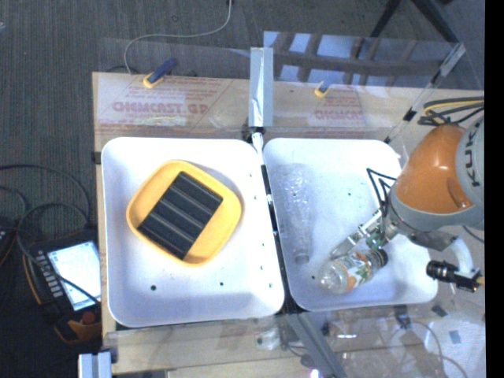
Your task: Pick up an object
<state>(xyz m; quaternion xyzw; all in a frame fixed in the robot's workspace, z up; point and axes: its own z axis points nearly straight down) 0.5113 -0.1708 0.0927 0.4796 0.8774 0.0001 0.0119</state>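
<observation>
Bottle [350,270] lies in the right bin [315,172], toward its five o'clock corner. We see the claw [376,239] touching it at two o'clock; its grip we cannot tell.

Two bins sit side by side on the bench [110,101]; the left bin [118,290] holds a dish [150,191] with a ridged block [180,214] lying on it; the right bin [409,290] holds one bottle [295,203] lying along its left wall and another bottle [350,268] tilted near its front, touching the gripper [374,239], which reaches in from the right.
</observation>
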